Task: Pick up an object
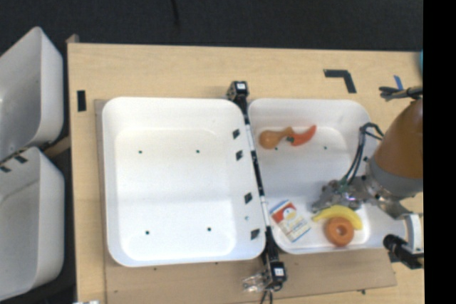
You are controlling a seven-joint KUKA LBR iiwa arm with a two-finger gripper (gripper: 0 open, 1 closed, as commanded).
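Bench: wooden bench (178, 71) bearing two shallow white bins side by side.
Left bin (171, 181): bare white floor, a few small dark specks.
Right bin (313, 110): holds all the loose things.
Arm (399, 146): reaches in from the right, orange band above the wrist, hanging over the right bin's near right part.
Gripper (335, 194): low over the bin's near right corner, just above the banana; grip state cannot be read from here (the metal parts blur together).
Banana (336, 214): yellow, lying just below the gripper in the picture, touching or nearly touching it; long axis runs roughly left to right, slightly curved.
Orange ring (340, 231): round, with a hole in its middle, pressed against the banana's near side.
Card (289, 218): small red, white and blue packet, flat on the floor, just left of the banana.
Far items: a tan pear-like piece (271, 139) and a red pepper-like piece (305, 136), touching each other, well apart from the gripper.
Key relation: the banana is the nearest candidate, directly under or just nearward of the gripper (judgement).
Next move needs: closing across the banana's short width, not along its length.
Risk: the ring crowds the near side and may be nudged or caught instead.
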